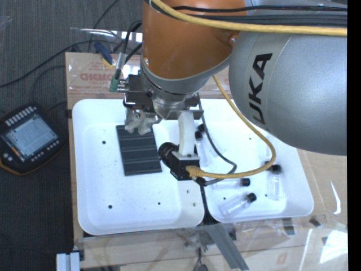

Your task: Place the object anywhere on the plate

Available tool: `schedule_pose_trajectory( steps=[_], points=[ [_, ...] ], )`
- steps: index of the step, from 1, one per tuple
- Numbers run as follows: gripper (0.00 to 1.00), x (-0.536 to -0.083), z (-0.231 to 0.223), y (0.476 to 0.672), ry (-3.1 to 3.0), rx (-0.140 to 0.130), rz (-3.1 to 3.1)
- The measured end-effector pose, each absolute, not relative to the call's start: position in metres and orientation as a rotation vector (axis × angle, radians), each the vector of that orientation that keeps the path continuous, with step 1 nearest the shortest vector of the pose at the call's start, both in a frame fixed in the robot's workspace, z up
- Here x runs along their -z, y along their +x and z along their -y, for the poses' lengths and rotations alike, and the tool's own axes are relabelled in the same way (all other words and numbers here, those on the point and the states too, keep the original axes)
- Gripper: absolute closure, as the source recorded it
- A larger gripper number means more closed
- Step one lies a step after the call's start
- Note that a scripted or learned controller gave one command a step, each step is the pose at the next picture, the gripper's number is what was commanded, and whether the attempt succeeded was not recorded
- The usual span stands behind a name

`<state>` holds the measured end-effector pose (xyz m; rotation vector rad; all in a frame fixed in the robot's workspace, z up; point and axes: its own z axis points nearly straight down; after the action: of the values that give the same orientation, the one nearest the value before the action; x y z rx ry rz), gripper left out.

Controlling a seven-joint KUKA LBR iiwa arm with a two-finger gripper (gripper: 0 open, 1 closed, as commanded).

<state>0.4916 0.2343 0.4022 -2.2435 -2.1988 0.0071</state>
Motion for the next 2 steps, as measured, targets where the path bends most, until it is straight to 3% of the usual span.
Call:
schedule_pose_trajectory(
  steps=[1,2],
  points=[
    [1.0,-0.333,-0.234,0.484,-2.591,-0.011,1.774],
    [1.0,-0.095,-0.233,0.482,-2.733,-0.013,1.544]
  ],
)
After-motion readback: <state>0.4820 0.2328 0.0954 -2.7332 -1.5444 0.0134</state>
